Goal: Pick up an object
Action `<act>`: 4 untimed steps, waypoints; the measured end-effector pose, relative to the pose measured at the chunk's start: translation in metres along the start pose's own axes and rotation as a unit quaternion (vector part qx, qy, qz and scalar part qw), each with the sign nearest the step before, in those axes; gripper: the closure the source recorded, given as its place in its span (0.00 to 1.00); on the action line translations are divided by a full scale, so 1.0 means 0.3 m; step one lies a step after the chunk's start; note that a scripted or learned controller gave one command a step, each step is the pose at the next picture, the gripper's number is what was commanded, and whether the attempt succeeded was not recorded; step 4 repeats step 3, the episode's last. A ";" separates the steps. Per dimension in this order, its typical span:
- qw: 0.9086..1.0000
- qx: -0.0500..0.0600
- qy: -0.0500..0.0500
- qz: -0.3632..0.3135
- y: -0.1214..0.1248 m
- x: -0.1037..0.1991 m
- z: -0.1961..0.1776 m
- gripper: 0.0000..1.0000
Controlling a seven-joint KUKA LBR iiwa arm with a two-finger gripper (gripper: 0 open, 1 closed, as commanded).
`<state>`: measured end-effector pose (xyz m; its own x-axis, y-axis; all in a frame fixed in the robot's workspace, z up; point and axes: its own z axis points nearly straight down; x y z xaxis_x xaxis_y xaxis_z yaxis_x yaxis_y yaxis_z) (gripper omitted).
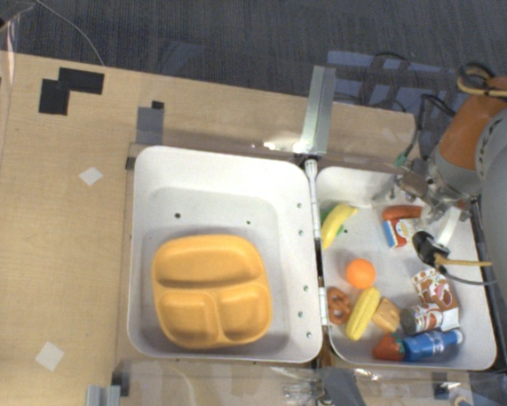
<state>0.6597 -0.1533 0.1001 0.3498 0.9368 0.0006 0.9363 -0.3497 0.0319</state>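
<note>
The arm comes in from the upper right, its orange band (464,133) above the wrist. My gripper (418,192) hangs over the far end of the right bin (486,347), just above a red and white carton (400,230). Close by lie a yellow banana (336,221), an orange (361,272), a corn cob (363,312), a pretzel (337,305), a patterned can (431,293), a blue bottle (429,344) and a red piece (388,347). Nothing is visibly held.
The left bin (154,175) holds a yellow sectioned tray (212,287). A metal divider post (320,106) stands between the bins at the back. A black cable end (425,246) trails from the arm over the right bin. Open bench lies to the left.
</note>
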 end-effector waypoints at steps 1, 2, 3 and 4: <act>0.985 0.008 -0.001 -0.172 0.012 0.061 0.006 0.00; 0.985 0.003 -0.002 -0.174 0.024 0.062 -0.045 1.00; 0.991 0.009 0.005 -0.136 -0.076 0.353 -0.306 1.00; 0.991 0.009 0.005 -0.136 -0.076 0.353 -0.306 1.00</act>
